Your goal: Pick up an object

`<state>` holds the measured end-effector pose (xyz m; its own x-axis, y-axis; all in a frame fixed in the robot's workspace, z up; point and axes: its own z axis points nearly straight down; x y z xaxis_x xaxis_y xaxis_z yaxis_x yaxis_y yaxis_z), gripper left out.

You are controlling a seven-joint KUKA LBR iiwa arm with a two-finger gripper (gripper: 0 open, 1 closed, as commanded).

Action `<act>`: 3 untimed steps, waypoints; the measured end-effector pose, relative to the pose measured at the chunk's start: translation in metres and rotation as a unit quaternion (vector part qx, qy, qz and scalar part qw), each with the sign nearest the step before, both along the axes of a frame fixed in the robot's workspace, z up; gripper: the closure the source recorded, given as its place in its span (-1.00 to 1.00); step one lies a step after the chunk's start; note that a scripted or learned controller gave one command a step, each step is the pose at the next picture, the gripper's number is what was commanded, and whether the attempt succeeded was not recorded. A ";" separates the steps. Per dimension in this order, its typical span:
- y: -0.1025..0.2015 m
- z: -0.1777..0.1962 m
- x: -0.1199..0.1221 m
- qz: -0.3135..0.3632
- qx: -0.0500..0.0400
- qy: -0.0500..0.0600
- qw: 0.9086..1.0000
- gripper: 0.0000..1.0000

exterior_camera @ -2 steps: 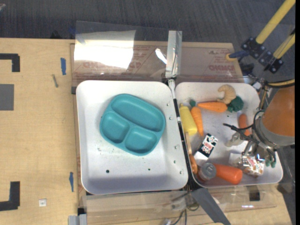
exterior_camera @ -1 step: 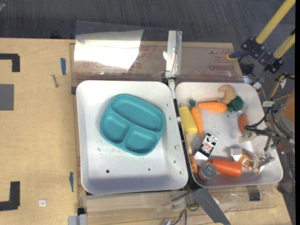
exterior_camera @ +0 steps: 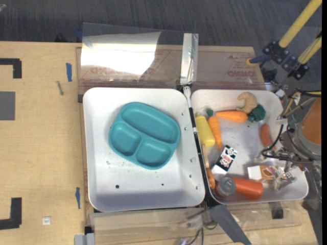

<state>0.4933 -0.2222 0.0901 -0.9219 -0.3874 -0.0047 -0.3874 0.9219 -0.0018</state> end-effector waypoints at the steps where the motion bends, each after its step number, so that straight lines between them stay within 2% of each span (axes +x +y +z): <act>1: 0.001 0.001 0.039 0.218 -0.001 -0.002 0.976 -1.00; 2: 0.083 0.000 0.046 0.182 -0.001 -0.004 0.983 -1.00; 3: 0.105 0.001 0.024 0.163 -0.004 -0.008 0.987 -1.00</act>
